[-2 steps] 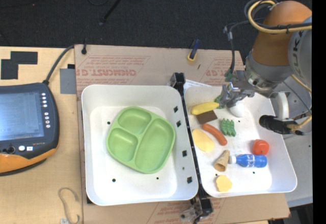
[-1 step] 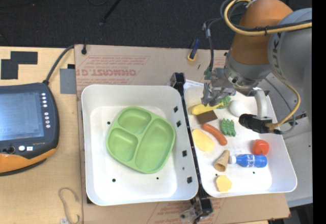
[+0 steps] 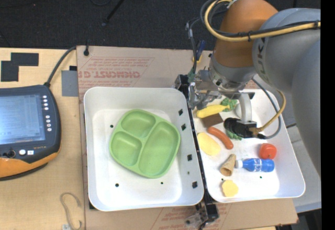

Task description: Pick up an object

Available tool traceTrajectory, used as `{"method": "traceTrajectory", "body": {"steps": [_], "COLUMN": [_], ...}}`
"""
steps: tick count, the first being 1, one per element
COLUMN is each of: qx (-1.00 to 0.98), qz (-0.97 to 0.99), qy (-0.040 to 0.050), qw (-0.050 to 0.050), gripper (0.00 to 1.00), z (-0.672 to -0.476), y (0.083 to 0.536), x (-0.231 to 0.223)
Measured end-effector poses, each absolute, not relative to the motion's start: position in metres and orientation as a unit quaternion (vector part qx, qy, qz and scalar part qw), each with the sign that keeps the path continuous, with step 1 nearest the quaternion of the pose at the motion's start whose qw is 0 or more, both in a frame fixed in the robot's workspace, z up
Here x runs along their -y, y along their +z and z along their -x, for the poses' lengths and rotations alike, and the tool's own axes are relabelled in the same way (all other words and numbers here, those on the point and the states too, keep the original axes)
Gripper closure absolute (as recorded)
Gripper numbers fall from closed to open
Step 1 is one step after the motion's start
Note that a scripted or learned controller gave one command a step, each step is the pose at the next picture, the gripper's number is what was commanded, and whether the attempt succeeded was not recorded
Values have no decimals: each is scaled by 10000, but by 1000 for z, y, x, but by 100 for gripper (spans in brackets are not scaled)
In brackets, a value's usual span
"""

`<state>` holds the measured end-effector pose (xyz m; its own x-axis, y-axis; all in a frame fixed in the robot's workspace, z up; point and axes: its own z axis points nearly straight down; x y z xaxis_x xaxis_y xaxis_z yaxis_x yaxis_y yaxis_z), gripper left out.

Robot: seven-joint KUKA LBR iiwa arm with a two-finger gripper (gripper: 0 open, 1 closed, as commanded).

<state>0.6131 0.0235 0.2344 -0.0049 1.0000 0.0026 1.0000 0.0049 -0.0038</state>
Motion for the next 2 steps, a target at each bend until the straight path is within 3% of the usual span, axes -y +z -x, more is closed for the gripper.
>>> {"method": "traceTrajectory", "body": {"steps": [1,2], "qx": [7088,7077], "qz": [7054,7065], "qy": [12,21], "qw": [25,19], "gripper": [100,100], "z": [-599,-589], "y": [238,234], "x": [-70,-77]}}
